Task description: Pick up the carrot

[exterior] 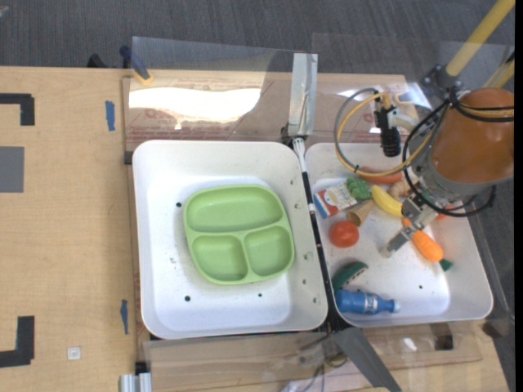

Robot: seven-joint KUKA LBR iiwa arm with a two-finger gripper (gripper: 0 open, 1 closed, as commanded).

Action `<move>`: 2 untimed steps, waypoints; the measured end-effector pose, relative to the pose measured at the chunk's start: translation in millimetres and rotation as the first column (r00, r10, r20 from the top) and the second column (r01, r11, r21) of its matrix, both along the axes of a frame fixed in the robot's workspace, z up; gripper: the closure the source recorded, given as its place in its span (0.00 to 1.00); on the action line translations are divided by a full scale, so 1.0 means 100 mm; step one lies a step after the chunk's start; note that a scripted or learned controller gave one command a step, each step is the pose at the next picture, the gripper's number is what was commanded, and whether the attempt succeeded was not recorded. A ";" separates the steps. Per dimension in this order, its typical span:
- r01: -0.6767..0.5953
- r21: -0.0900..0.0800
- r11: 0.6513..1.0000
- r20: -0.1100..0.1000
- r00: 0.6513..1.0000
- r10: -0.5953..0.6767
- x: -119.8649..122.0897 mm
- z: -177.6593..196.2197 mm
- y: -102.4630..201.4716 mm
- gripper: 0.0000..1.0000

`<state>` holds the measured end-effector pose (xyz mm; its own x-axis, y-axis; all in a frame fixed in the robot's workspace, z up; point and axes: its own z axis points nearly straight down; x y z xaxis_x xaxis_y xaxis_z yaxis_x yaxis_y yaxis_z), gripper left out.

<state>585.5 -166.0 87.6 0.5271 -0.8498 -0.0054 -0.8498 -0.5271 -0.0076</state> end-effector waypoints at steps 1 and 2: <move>0.088 -0.007 0.996 0.002 0.996 -0.088 -0.49 0.01 -0.08 0.00; 0.335 -0.008 0.942 0.006 0.942 -0.335 -0.73 0.02 -0.09 0.00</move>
